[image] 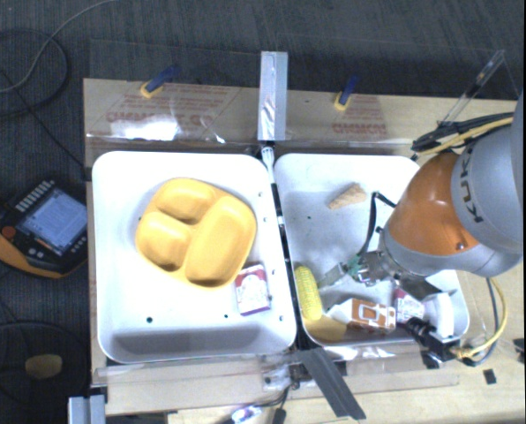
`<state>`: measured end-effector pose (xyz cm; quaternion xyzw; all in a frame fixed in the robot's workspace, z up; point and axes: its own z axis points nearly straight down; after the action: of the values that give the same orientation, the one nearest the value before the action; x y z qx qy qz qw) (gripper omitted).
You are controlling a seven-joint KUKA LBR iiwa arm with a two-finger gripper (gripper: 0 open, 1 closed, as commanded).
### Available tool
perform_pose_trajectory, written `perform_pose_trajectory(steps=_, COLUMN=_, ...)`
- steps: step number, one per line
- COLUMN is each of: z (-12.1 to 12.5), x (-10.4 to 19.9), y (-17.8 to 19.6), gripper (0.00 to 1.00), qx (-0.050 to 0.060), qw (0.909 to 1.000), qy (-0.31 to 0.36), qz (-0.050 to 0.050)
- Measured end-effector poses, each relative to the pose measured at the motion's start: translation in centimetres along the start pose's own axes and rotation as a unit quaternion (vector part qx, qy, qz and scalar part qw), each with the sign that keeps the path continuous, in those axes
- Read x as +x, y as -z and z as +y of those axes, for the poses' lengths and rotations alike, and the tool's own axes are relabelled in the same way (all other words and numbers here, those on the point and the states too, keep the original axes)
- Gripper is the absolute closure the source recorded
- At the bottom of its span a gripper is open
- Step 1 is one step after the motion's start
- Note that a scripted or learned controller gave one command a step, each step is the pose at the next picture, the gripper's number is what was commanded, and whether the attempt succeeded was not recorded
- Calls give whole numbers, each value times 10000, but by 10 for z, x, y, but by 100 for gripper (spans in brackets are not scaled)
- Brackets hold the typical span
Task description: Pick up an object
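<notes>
We note the orange-banded arm (448, 215) hanging low over the right bin (316, 170), its gripper (369, 268) beside the corn cob (308, 291), presumably seeking a pick; grip state indeterminable.

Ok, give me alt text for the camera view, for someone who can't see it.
The arm reaches from the right down into the right bin, among a corn cob, a brown packet and a tan wedge. The left bin holds a large yellow tray and a small red-and-white packet.
</notes>
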<state>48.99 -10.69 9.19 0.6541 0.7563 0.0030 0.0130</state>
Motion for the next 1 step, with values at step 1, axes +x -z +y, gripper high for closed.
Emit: perform_pose_trajectory(steps=1, z=0, x=1, y=0, gripper=0, qx=4, qw=10000, qy=-62, qz=1)
